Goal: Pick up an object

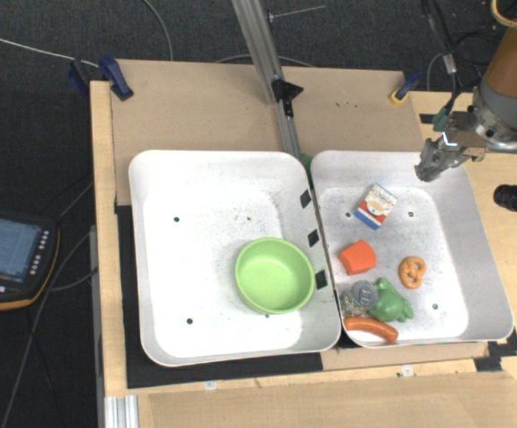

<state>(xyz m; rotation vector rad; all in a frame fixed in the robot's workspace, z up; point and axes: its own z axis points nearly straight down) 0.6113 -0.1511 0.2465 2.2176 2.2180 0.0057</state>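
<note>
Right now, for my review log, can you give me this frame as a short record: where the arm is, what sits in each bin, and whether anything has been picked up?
arm: reaches in from the right, gripper over the far right corner of the right bin
held object: none seen at the gripper
left bin: green bowl, upright, near its right wall
right bin: small carton, orange block, pretzel, green toy, grey item touching the green toy, sausage at the near edge
task status: pick not yet done
</note>
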